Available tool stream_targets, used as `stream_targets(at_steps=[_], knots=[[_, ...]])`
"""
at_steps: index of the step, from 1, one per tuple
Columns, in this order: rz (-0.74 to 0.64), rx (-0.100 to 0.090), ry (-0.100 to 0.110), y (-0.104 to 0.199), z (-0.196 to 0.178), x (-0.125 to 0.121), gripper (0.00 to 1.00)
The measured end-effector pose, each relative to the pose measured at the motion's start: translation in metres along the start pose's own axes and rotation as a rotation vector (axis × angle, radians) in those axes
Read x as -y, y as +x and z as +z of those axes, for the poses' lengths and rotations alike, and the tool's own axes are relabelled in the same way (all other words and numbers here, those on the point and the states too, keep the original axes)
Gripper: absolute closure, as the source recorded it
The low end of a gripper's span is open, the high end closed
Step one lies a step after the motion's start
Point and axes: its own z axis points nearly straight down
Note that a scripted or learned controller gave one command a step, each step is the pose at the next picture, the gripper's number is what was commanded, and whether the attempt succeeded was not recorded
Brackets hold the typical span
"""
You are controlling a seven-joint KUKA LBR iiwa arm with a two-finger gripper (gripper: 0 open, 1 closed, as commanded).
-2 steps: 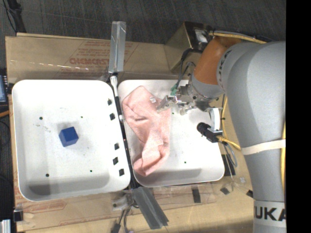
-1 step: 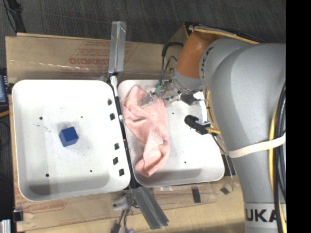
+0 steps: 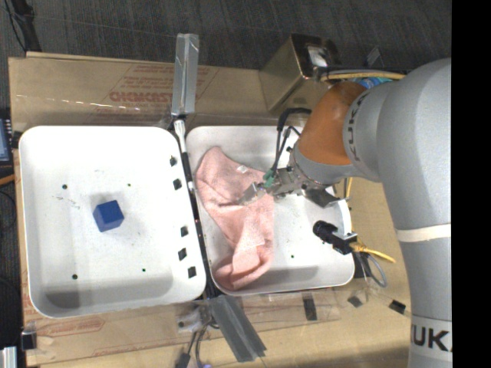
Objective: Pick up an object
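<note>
- Bench top: brown cardboard sheet (image 3: 84, 83) with red printing, bearing two shallow white bins side by side.
- Right bin (image 3: 253, 138): holds one pink cloth (image 3: 247, 232), crumpled and folded, running from the upper left of the bin floor to the lower rim. Judged to be the task's thing for this try.
- Gripper (image 3: 263, 188): low over the cloth's upper middle, at or just above a raised fold. How far it is open cannot be told, and no cloth is seen held in it.
- Arm (image 3: 399, 152): grey with an orange band, reaching in from the right across the right bin's far wall.
- Step in hand, as judged: closing in on the cloth for a pinch.
- Handling note: the cloth is limp, so a grip on a raised ridge should hold better than one on a flat stretch. Descend enough to gather fabric without pressing on the bin floor.
- Lift note: raise straight up and slowly. The long lower part will trail and may drag on the rim.
- Risk: a thin pinch may slip out under the cloth's own weight.
- Left bin (image 3: 46, 152): one blue cube (image 3: 108, 215), left of centre, well apart from the gripper.
- Between the bins: grey metal bar (image 3: 186, 75) with small black clips along the shared edge.
- Behind: tan box (image 3: 285, 79) on the bench; dark carpeted floor (image 3: 115, 6) beyond.
</note>
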Motion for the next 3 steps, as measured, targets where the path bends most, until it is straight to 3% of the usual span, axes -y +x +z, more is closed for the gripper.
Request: stream_targets(at_steps=[1,2,3], knots=[[-0.041,0.0,0.0,0.044,0.001,0.006,0.0],[-0.108,0.0,0.0,0.048,0.001,0.045,0.0],[-0.191,0.001,-0.001,0.039,0.0,-0.012,0.0]])
